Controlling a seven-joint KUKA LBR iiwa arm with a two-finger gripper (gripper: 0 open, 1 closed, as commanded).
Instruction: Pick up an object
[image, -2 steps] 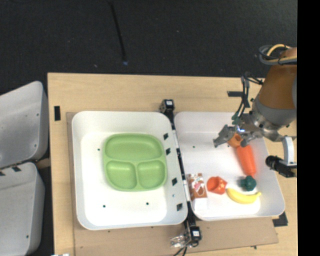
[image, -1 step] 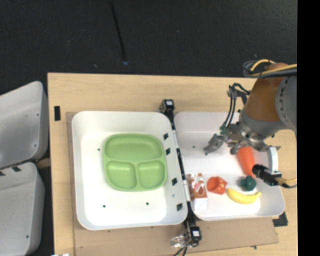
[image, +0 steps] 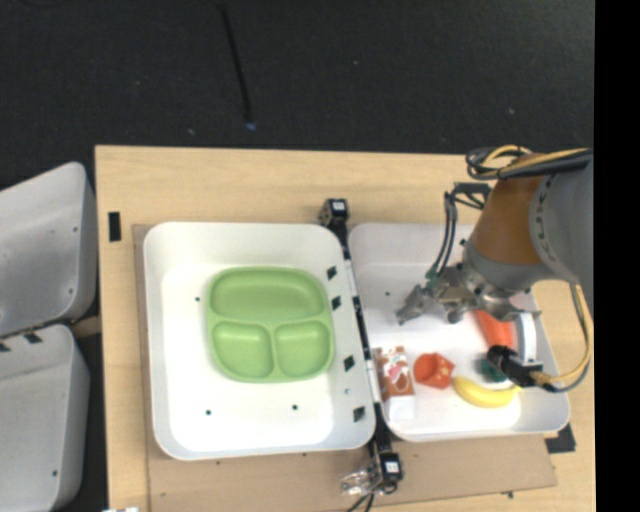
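two bins: green tray (image: 270, 322) in left bin (image: 170, 420)
right bin (image: 400, 250): banana (image: 485, 393), red cup (image: 433, 370), carton (image: 397, 373)
hand (image: 437, 302): over right bin, grip state unclear

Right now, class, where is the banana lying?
The banana lies in the right bin, near its front edge, just right of a small red object.

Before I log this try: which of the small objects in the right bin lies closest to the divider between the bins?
The red-and-white packet, beside the divider; the red piece and the banana lie farther right.
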